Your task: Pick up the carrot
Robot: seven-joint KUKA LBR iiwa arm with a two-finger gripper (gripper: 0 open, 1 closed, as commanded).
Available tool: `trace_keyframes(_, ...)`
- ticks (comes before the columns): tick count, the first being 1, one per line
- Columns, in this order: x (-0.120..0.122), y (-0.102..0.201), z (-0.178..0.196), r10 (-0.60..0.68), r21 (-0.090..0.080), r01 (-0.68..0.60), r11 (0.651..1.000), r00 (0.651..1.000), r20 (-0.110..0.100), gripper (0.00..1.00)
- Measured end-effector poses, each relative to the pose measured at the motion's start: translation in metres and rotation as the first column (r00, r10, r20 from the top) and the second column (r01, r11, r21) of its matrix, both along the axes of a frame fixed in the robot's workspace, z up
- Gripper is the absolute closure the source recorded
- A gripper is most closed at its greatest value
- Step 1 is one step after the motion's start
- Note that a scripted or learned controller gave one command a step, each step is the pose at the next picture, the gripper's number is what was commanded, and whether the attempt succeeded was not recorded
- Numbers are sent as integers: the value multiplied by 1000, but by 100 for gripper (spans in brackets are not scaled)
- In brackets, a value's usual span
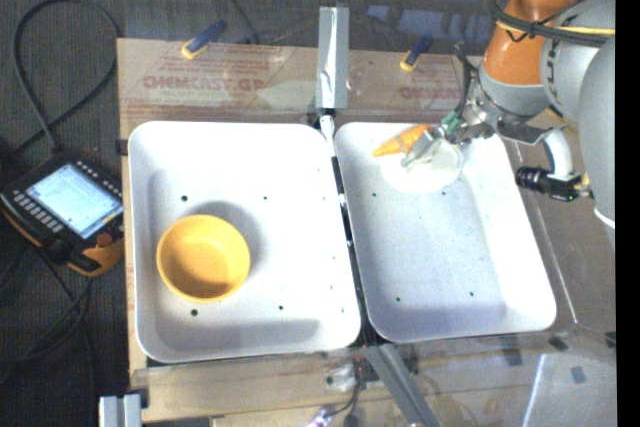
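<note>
The orange carrot [397, 143] is at the far left corner of the right bin [470, 265], pointing left with its tip toward the divider between the bins. My gripper [428, 145] reaches in from the right, below the orange wrist band, and its fingers close on the carrot's thick right end. The carrot appears slightly raised over the bin floor. A pale round patch [425, 175] lies on the floor just beneath the gripper.
A yellow bowl [203, 257] sits in the left bin [240, 165], toward its front left. A teach pendant [65, 205] and black cables lie on the floor to the left. Blue and yellow clamps [203, 38] hold the board behind the bins.
</note>
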State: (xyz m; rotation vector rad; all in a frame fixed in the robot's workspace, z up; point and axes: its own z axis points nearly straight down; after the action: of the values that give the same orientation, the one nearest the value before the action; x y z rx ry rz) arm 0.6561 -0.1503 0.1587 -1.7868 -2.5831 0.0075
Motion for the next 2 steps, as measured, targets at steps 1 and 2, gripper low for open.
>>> trace_keyframes(1, 12, 20, 46, 227, 1, -227, 974, 974, 0, 0)
trace_keyframes(2, 12, -6, 48, 150, 3, -150, 989, 989, 1, 0)
